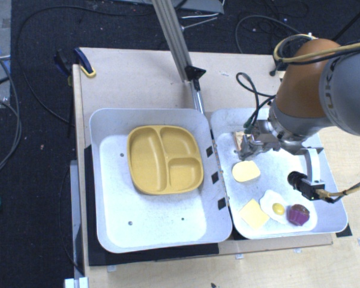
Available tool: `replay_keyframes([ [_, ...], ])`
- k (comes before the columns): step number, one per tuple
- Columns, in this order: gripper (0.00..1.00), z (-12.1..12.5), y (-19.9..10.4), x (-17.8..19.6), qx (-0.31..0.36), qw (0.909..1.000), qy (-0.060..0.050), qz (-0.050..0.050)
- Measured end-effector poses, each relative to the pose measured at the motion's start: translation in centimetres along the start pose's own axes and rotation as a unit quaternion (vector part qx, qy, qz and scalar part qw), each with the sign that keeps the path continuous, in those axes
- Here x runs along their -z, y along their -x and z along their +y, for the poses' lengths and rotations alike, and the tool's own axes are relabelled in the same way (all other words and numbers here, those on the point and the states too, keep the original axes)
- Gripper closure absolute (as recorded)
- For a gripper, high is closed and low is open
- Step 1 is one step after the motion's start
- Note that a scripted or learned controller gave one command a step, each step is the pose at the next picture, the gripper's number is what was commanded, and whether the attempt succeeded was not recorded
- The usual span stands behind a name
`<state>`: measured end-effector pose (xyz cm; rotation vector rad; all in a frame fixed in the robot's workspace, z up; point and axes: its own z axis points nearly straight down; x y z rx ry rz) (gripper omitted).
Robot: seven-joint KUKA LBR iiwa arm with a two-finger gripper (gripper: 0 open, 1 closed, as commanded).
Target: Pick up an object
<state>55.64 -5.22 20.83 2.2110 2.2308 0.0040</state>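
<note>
reaching in from the right, the arm (pixel 324 83) covers the far end of the right bin (pixel 331 221), and the gripper (pixel 247 146) beneath it is too shadowed to make out. the left bin (pixel 108 221) bears a yellow divided plate (pixel 165 159). smaller, in the right bin: a pale yellow oval (pixel 246 172) just beside the gripper, a cheese slice (pixel 254 213), a fried egg (pixel 273 206), a purple piece (pixel 298 215).

Yellow tray (pixel 165 159); white bins (pixel 108 221); purple object (pixel 298 215), possibly onion.
</note>
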Motion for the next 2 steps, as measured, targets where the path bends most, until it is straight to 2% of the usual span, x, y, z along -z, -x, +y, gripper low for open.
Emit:
replay_keyframes([
  [2,1.0,3.9,-9.6,2.2,0.0,1.0,0.001,0.0],
])
